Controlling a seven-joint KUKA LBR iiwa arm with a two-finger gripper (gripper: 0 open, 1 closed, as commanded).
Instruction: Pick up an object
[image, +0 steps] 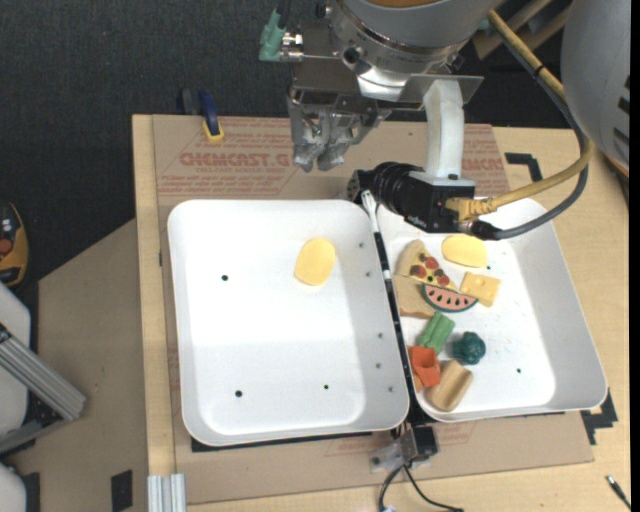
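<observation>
My gripper (322, 150) hangs high above the back edge of the left bin (200, 330), its metal fingers pointing down with nothing visible between them. A pale yellow oval piece (315, 261) lies alone in the left bin, right of its middle. The right bin (560, 340) holds several toy foods: a yellow round piece (465, 250), a pizza slice (424, 266), a watermelon slice (441, 295), a cheese wedge (480, 288), a green stick (435, 330), a dark green ball (467, 348), a red piece (425, 367) and a tan cylinder (450, 385).
Both bins sit on a brown cardboard sheet (150, 200). A blue and yellow clamp (209, 112) grips the sheet's back left edge. Grey metal framing (35, 375) stands at the left. The toy foods crowd the left half of the right bin.
</observation>
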